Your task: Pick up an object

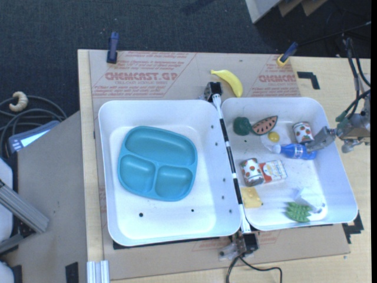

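The right bin (336, 175) holds several small objects: a dark green lump (241, 125), a watermelon slice (264, 124), a small yellow ball (273, 137), a striped can (302, 132), a blue bottle (296, 151) lying on its side, a red-spotted can (251, 171), a small carton (273, 170), a yellow cheese slice (252, 198) and a green leafy piece (298, 211). My gripper (327, 137) reaches in over the bin's right rim, just right of the blue bottle and the striped can. Nothing shows held in it.
In the left bin (112, 217) lies a blue divided plate (157, 163). A banana (229, 80) rests on the board behind the bins. Clamps (112, 46) mark the board's far edge, and cables hang at the right.
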Tool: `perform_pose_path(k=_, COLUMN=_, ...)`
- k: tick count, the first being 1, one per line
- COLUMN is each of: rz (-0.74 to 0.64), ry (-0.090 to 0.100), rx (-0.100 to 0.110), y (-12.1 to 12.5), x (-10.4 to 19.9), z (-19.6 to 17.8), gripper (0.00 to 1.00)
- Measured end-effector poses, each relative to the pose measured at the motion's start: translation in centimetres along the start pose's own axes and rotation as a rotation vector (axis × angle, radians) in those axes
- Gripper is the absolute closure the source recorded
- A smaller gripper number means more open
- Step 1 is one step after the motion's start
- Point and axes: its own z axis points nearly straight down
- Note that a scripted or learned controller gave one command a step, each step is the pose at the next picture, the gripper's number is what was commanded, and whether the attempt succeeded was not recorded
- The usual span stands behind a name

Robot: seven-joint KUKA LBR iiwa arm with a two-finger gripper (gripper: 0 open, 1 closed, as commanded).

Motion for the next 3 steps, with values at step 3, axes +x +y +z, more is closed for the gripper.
perform_pose_path(k=3, rz=-0.002, ry=0.000, rx=-0.001, y=15.4, x=6.9, z=16.5, gripper=0.00)
